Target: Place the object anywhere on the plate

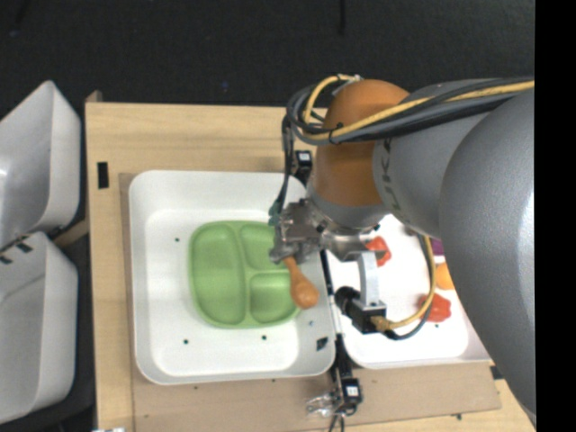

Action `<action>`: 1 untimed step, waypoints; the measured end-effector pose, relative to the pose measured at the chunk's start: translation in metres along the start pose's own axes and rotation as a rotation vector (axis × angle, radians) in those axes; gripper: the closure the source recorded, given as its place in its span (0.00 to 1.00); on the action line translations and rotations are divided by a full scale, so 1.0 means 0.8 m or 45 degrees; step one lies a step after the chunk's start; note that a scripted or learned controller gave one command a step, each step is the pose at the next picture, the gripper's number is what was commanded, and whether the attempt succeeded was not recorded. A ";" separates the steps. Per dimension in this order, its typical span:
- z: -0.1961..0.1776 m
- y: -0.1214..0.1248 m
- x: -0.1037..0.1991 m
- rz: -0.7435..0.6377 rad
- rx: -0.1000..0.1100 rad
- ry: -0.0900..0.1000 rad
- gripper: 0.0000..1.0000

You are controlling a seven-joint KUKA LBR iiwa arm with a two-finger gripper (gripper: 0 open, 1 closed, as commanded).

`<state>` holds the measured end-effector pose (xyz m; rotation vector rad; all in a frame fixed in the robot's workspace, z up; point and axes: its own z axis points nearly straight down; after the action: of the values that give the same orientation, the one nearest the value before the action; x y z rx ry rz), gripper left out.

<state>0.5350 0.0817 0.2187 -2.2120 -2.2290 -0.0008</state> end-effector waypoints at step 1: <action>-0.008 0.005 0.070 0.000 0.000 0.001 1.00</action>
<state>0.5389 0.1373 0.2251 -2.2115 -2.2289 -0.0022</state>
